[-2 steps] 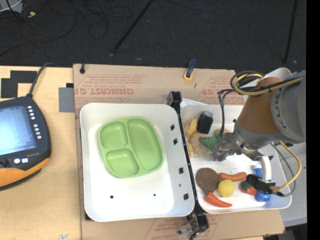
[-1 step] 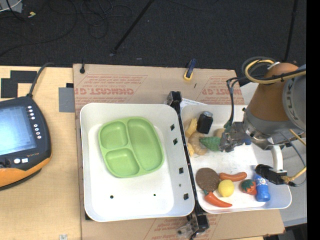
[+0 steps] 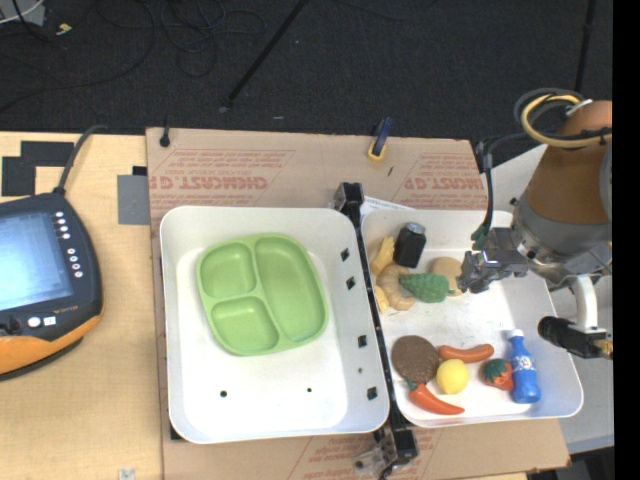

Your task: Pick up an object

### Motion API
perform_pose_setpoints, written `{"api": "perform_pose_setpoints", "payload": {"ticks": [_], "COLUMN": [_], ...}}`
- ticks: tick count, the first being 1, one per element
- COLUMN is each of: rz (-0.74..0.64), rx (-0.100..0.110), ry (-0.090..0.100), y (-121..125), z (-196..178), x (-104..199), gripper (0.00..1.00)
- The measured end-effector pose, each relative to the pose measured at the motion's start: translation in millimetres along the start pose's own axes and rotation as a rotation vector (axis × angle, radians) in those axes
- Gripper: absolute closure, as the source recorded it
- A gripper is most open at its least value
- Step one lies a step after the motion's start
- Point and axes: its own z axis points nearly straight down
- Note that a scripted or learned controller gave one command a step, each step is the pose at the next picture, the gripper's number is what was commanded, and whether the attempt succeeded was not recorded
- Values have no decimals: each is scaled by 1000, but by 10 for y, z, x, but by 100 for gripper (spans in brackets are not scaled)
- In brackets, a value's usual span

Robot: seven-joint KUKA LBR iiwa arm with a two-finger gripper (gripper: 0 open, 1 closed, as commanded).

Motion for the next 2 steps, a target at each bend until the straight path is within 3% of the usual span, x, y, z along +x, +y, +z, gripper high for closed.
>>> {"api": "perform_pose_setpoints", "payload": {"ticks": [1,2], "rz": [-7,-14], "rx": [2,3], "ry": [1,2], "y": [2,33], "z": [-277,-353], "x": [-12,557], "gripper": [100,100]}}
